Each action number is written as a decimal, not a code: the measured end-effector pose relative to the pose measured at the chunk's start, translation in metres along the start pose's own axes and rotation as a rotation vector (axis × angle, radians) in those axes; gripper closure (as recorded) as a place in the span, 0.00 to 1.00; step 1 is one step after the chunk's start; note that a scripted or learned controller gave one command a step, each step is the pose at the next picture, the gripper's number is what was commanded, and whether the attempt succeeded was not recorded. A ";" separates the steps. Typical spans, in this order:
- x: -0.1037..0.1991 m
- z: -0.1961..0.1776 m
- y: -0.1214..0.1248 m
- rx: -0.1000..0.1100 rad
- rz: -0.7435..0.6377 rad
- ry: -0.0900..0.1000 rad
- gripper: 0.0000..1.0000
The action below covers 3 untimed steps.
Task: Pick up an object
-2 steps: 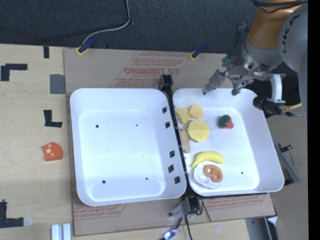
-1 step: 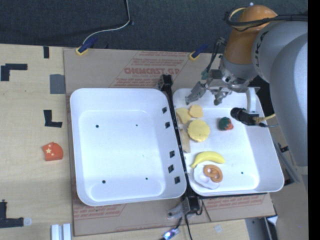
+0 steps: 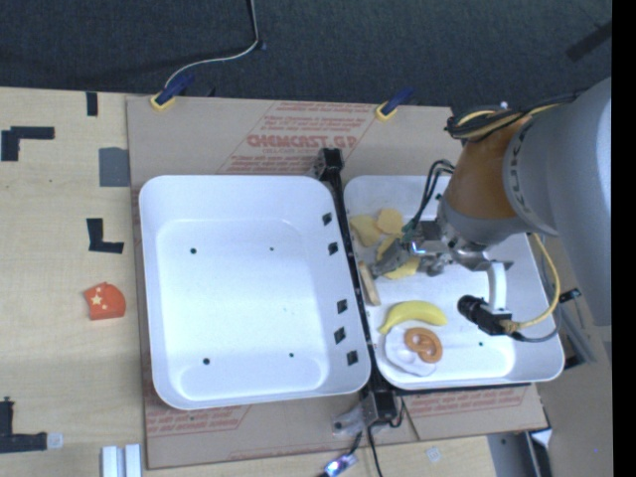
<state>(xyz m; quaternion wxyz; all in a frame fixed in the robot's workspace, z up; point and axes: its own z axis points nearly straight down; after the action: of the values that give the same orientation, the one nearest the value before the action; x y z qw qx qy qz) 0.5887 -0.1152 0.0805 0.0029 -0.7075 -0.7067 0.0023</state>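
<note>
Toys lie in the right bin point(image 3: 537, 366): a banana point(image 3: 413, 314), a pretzel point(image 3: 423, 345) on a white round thing point(image 3: 397, 358), some pale yellow bits point(image 3: 376, 227) near the top, and a tan stick point(image 3: 369, 284) by the wall between the bins. The banana sits just above the pretzel. The claw point(image 3: 402, 253) is low in the right bin, next to the yellow bits, and the grey arm point(image 3: 537, 182) with its orange part comes in from the right. I cannot tell if the claw is apart or together, or if it has a toy. The left bin point(image 3: 238, 286) is beside it. Both bins sit on brown cardboard point(image 3: 288, 137) on the bench point(image 3: 60, 266). A small red toy point(image 3: 105, 301) lies on the bench, well apart from the bins, to the left
</note>
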 end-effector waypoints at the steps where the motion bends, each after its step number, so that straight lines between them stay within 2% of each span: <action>1: 0.014 -0.004 0.059 -0.009 -0.004 -0.001 0.00; 2: -0.013 -0.005 -0.033 -0.007 0.000 -0.001 0.00; 3: -0.014 -0.004 -0.002 -0.007 -0.002 -0.001 0.00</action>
<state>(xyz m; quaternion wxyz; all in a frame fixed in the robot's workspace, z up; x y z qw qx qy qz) 0.5863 -0.1291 0.0848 0.0001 -0.7068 -0.7075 0.0001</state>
